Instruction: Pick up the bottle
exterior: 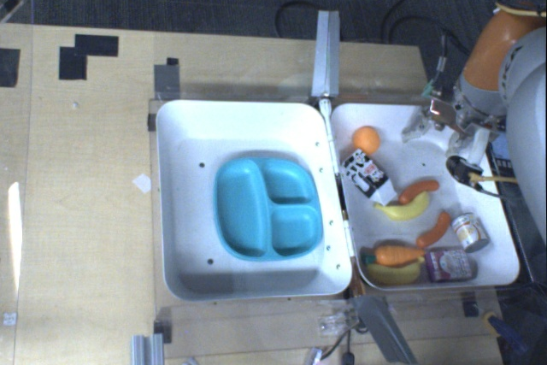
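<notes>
- i am seeing the gripper (450,126) hanging over the far right corner of the right bin (511,273); i cannot tell its state from here.
- the bottle (449,264) is lying on its side at the near edge of that bin, well apart from the gripper.
- a carrot (397,254) and a green piece (395,273) are lying just beside the bottle.
- a small can (469,232) is sitting near the bottle too.
- an orange (366,140), a black and white carton (366,173) and a banana (402,208) are resting in the same bin.
- a blue tray (267,207) is sitting in the left bin (184,150).
</notes>
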Robot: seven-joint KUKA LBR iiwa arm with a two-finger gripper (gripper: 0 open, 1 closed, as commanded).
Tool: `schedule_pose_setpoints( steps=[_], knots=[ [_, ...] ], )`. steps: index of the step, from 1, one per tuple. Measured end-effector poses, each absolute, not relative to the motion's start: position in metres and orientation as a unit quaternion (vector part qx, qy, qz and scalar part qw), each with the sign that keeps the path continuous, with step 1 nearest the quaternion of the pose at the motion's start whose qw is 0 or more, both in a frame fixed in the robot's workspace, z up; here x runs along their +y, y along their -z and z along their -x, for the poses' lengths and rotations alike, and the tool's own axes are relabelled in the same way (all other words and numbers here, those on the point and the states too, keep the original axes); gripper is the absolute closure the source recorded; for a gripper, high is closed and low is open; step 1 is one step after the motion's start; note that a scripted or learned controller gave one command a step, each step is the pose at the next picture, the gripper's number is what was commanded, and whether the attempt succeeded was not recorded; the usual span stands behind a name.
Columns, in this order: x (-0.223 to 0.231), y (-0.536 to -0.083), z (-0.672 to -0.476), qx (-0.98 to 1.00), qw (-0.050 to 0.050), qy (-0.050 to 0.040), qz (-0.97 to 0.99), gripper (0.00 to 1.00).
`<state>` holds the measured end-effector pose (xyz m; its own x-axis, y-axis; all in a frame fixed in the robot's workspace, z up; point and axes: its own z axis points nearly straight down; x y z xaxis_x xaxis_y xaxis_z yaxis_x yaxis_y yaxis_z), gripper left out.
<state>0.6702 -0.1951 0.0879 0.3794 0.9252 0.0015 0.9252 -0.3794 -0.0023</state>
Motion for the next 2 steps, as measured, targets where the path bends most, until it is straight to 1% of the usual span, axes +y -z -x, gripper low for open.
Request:
schedule_pose_setpoints(
  steps=[2],
  knots=[
    [-0.1951,-0.0877,-0.6701,-0.557,0.001,-0.0001,0.830,0.00]
  ],
)
